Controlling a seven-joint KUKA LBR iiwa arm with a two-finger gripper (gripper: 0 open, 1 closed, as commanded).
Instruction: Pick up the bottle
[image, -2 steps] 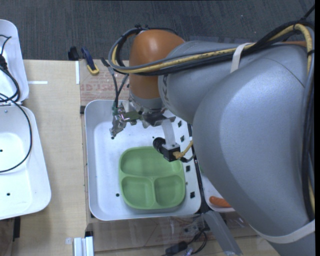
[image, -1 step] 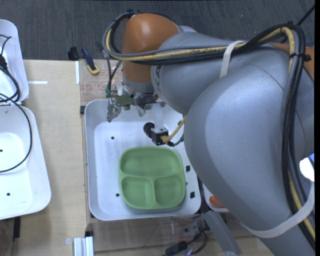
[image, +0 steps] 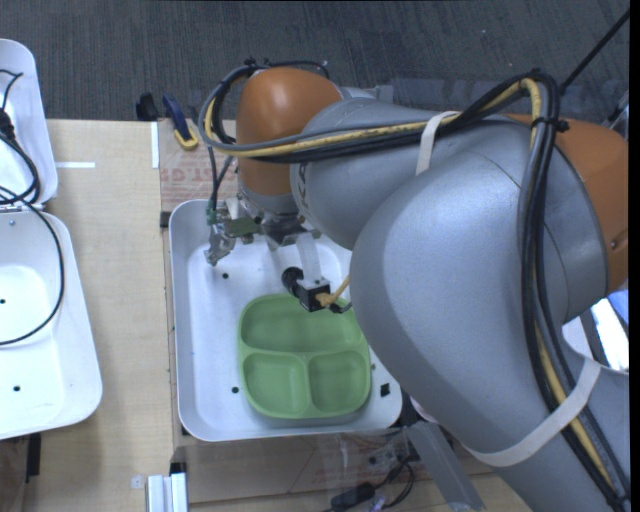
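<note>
While the left white bin (image: 40, 400) sits at the frame's edge with a black cable (image: 30, 300) looping over it, the right white bin (image: 195, 370) carries a green three-compartment tray (image: 303, 358) at its near end, and the gripper (image: 262, 232) hangs low over the far end. Can't tell how that gripper stands! Bottle can't be made out; the big grey arm (image: 470, 280) blocks plenty on the right

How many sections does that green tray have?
3. The green tray lies in the right bin: one long section along its far side, and two smaller sections, left and right, on its near side. The arm covers part of the bin.
</note>
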